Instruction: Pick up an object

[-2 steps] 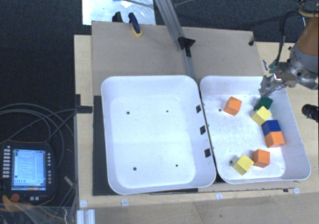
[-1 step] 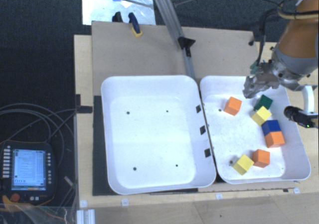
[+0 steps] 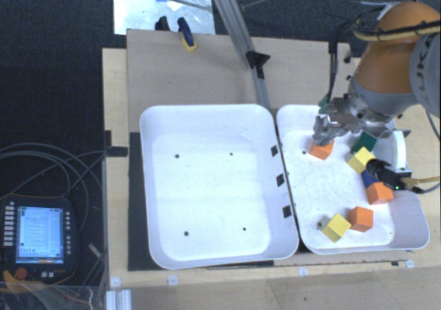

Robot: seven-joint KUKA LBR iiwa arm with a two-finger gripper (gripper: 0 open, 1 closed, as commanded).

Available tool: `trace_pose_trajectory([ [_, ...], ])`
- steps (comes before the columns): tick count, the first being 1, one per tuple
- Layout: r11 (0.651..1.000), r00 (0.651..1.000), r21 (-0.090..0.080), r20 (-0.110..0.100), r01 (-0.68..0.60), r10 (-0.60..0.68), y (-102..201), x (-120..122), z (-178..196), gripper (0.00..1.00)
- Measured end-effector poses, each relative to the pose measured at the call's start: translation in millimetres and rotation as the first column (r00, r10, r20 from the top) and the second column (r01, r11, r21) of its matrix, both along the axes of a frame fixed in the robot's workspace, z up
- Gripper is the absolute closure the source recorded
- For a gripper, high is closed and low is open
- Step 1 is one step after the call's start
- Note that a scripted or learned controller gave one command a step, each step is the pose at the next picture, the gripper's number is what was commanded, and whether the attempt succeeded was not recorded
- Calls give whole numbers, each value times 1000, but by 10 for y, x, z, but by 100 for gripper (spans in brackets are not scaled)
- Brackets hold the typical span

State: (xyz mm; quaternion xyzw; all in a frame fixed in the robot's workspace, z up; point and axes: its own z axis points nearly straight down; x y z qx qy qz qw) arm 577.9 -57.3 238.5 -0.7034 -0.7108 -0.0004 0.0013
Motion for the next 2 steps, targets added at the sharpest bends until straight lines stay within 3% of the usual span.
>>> trace_pose_trajectory([
  [2, 1000, 1000, 0, 1, 0, 0, 1021, -166, -17, 100],
])
